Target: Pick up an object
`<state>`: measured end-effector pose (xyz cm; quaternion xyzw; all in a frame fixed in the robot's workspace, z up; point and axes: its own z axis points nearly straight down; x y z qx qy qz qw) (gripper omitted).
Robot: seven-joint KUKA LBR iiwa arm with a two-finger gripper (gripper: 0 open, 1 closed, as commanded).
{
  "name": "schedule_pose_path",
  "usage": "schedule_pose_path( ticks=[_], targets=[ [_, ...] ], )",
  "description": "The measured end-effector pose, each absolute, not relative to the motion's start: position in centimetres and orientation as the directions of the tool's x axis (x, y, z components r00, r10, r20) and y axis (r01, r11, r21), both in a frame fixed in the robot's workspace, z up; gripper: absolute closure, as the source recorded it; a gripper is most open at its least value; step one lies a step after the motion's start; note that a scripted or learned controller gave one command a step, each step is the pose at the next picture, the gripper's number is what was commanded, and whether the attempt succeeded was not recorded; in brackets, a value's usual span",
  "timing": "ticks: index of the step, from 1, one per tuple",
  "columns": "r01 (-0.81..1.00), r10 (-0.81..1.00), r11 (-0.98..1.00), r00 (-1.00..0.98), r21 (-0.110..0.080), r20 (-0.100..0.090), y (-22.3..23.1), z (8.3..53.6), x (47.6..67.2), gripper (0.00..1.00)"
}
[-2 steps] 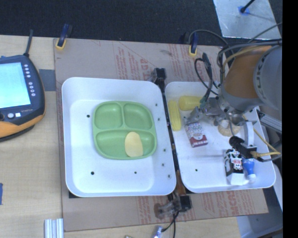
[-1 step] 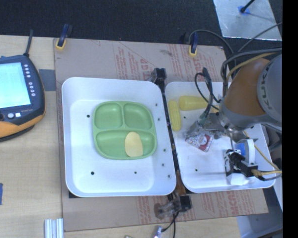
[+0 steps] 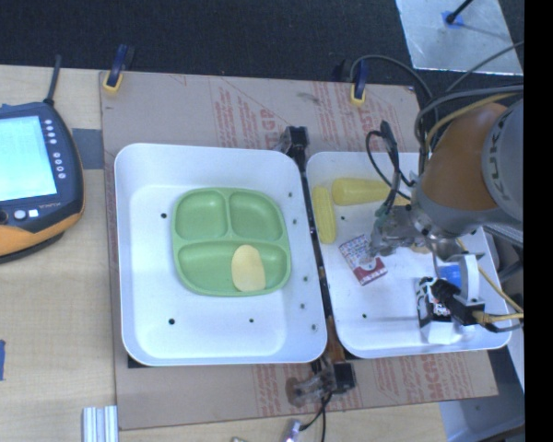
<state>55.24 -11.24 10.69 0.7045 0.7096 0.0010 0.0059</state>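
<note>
My gripper (image 3: 385,236) hangs over the middle of the right bin (image 3: 387,334), under the grey and orange wrist. A small red and white packet (image 3: 365,260) lies just left of and below the gripper, close to it; I cannot tell whether they touch. A yellow corn-like piece (image 3: 323,214) lies along the bin's left wall. A yellow cylinder (image 3: 358,191) rests at the back of that bin. In the left bin (image 3: 147,320) a green divided plate (image 3: 203,224) holds a pale yellow oval piece (image 3: 249,269) in its front compartment.
A tablet-like controller (image 3: 23,178) with an orange underside sits on the bench to the far left. Clamps (image 3: 117,70) hold the cardboard sheet under the bins at the back edge. Black cables loop behind the arm above the right bin.
</note>
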Motion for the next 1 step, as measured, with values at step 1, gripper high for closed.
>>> schedule_pose_path(
  ticks=[1],
  targets=[
    [1.0, 1.0, 0.007, -0.007, 0.01, -0.007, -11.23, 10.67, 55.23, 0.0]
  ],
)
